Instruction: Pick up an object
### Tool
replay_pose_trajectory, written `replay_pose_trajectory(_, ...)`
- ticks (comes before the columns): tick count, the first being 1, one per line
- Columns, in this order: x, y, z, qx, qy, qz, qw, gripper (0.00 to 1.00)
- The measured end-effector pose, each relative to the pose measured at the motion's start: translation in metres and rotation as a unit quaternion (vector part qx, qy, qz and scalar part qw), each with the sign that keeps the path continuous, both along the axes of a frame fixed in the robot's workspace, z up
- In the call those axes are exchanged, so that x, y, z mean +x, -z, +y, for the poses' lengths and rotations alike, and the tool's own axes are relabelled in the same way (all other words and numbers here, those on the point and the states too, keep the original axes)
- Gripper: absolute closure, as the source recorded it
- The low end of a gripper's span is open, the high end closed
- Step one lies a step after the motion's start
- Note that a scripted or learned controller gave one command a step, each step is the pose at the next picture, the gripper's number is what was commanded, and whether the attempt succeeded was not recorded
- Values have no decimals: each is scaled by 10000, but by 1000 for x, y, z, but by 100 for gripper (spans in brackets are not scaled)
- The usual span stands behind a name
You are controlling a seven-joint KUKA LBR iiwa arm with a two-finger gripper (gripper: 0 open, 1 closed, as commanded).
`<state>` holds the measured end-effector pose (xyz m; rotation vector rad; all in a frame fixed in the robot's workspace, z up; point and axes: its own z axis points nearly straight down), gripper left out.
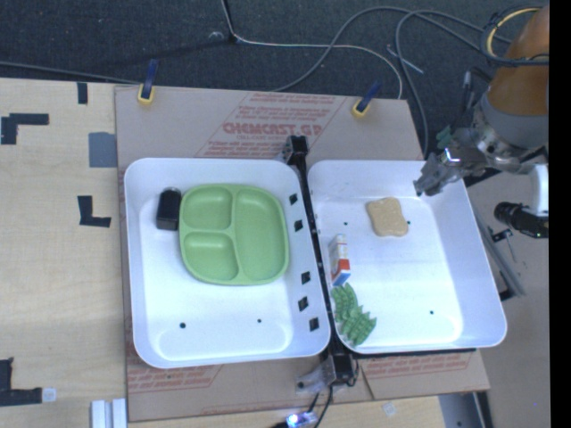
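The hand point(431, 178) hangs over the upper right rim of the right bin point(464, 266), at about two o'clock of that bin; whether it is open or closed cannot be told. Nothing is seen in its grasp. A flat, tan, sponge-like square point(387, 217) lies in the bin's upper half, near the hand, at roughly eight o'clock from it. Further toward seven o'clock, by the bin's left wall, lies a small white tube point(340, 258) with red marking, and just below it a bumpy, leafy green piece point(353, 314). The left bin point(147, 275) carries a smooth, rounded green plastic plate point(235, 234) with three compartments; a small black block point(169, 209) sits at its ten o'clock edge.
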<state>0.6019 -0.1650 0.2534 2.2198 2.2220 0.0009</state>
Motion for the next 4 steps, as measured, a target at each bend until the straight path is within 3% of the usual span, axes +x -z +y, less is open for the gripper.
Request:
replay_pose_trajectory(1,-15,2,62,9,-25,12,10000,100)
replay_pose_trajectory(4,-51,24,203,5,-23,26,10000,100)
